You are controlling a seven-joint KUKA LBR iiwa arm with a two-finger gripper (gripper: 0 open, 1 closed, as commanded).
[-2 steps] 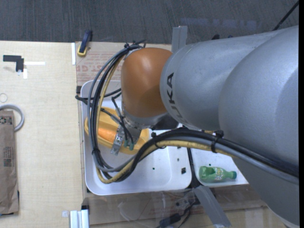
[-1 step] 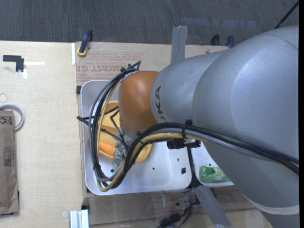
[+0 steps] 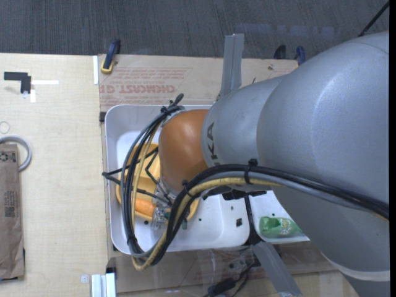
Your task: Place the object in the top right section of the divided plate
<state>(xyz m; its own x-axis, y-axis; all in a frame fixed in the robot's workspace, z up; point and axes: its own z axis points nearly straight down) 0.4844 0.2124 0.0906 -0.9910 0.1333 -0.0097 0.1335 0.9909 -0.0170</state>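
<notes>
Down in the white bin point(image 3: 117, 166), the arm point(image 3: 297, 141) (cables looped around it) covers the yellow divided plate point(image 3: 124, 193). An orange object point(image 3: 143, 208) lies just beside the pincer point(image 3: 162, 210); whether that is spread or pressed together cannot be told.

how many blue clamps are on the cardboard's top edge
3. One blue clamp with a yellow tip sits at the cardboard sheet's left corner; two more peek out beside the arm to the right. The arm may hide others.
</notes>
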